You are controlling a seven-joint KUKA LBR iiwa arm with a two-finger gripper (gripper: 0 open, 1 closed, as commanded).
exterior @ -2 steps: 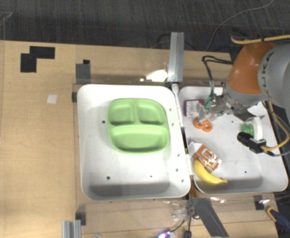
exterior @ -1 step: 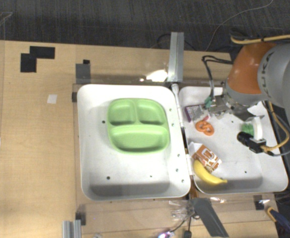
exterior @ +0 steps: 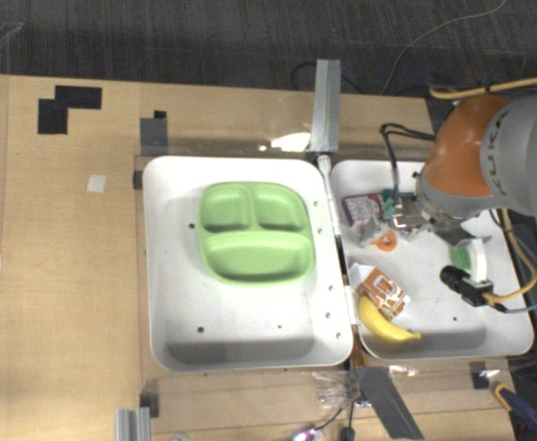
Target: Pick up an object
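**Going for something in the right bin**

I've got the gripper (exterior: 399, 217) low at the far-left of the right bin (exterior: 508, 343), right by a purple packet (exterior: 364, 209). Can't tell its state from here. I'd centre over one item; the banana (exterior: 385, 322) sits apart, near edge.

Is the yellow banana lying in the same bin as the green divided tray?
No, the yellow banana lies in the right white bin, the green divided tray in the left one.

Banana (exterior: 385, 322), orange snack pkt (exterior: 384, 294), purple pkt (exterior: 360, 209) lie in right bin (exterior: 489, 333).
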